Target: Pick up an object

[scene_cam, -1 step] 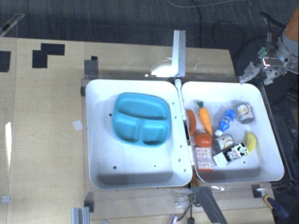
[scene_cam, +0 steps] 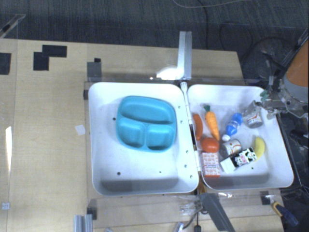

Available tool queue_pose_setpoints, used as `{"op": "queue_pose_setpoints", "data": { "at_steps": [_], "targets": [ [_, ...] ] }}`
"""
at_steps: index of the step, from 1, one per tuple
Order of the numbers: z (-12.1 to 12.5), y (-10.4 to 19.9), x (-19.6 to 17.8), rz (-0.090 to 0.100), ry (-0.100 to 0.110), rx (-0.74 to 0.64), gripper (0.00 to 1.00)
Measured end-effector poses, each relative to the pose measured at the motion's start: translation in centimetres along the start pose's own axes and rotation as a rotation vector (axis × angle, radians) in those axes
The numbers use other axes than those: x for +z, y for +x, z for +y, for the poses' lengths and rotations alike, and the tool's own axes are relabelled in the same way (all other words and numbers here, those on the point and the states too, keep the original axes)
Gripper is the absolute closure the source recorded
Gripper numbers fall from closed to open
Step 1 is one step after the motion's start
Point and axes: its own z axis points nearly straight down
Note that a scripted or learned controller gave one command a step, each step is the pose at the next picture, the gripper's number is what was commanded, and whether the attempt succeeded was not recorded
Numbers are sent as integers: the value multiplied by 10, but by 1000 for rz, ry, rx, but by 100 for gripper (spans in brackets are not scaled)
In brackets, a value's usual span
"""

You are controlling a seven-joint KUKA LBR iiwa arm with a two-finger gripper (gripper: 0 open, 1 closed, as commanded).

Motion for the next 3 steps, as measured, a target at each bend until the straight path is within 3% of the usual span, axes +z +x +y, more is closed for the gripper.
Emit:
{"op": "queue_pose_setpoints", "data": {
  "at_steps": [1, 2, 3],
  "targets": [
    [4, 41, -115, -1, -5, -151, 0],
    [16, 56, 70, 0, -3, -261, 0],
    [6, 41, 47, -1, -3, 43, 0]
  ]
}}
